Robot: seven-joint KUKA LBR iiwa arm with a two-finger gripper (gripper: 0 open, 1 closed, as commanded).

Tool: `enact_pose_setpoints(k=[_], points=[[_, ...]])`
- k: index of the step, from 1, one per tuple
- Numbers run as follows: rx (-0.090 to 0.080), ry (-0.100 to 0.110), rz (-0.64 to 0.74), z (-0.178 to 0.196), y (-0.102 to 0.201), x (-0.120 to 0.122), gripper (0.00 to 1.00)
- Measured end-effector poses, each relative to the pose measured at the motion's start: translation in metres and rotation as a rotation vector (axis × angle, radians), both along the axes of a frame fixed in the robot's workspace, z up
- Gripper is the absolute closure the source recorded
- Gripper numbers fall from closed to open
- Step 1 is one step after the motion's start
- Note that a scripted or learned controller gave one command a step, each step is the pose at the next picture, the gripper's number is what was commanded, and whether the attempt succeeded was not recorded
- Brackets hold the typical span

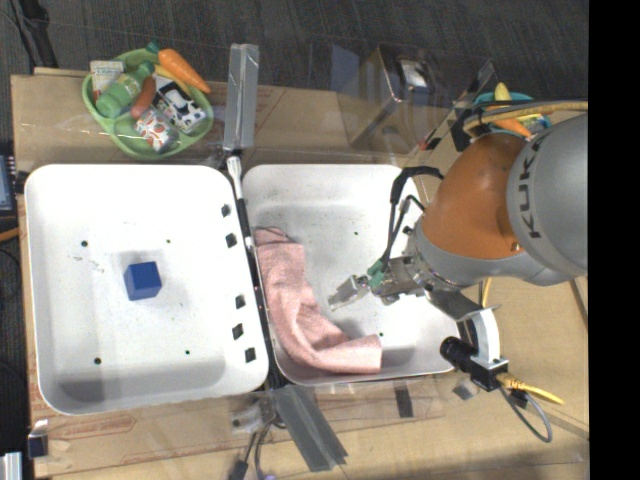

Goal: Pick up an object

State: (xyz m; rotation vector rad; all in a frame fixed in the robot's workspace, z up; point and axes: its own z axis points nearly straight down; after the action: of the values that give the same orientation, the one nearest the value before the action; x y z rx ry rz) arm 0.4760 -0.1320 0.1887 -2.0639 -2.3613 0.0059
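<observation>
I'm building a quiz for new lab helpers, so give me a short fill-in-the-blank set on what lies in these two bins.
1. The blue cube lies in the ____ bin in the camera view.
2. The cloth in the right bin is ____ in colour.
3. The gripper hangs over the ____ bin, close to the cloth.
4. The green bowl of toy food stands ____ the bins, on the bench.

Missing words: left; pink; right; outside
</observation>
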Motion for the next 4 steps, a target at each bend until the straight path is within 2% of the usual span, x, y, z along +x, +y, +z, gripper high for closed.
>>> enact_pose_setpoints(k=[1, 2, 3, 4], points=[[0.001, -0.006, 0.073, -0.097, -0.007, 0.002, 0.00], [0.001, -0.005, 0.284, 0.003, 0.074, 0.034, 0.00], [0.001, 0.001, 0.152, -0.070, 0.030, 0.013, 0.00], [-0.001, -0.006, 0.257, 0.076, 0.019, 0.014, 0.00]])
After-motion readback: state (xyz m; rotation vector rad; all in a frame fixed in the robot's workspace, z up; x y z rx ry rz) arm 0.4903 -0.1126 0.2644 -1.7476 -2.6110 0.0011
